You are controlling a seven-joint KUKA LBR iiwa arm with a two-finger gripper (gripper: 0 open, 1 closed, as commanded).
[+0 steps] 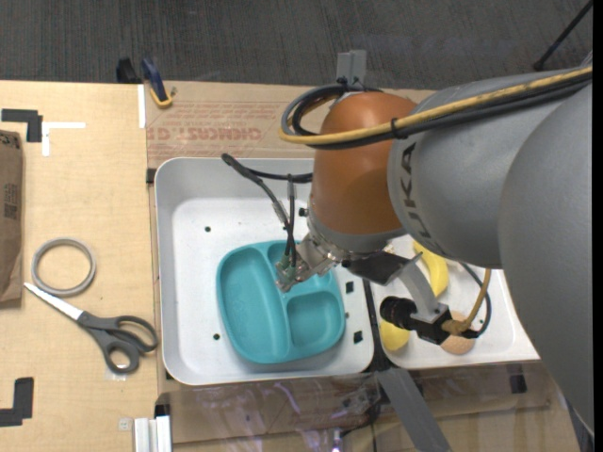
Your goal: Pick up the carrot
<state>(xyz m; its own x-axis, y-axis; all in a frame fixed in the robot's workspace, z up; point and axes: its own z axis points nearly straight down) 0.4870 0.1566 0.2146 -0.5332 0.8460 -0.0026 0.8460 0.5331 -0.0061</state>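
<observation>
My gripper hangs low over a teal divided plate in the left white bin, near the ridge between the plate's compartments. The arm's orange band and grey body cover the bins' middle and most of the right bin. Black cables run from the wrist down to the gripper.
In the right bin lie a yellow banana-like piece, a small yellow fruit and a tan round object, partly behind a black part of the arm. On the bench at left are scissors and a tape roll.
</observation>
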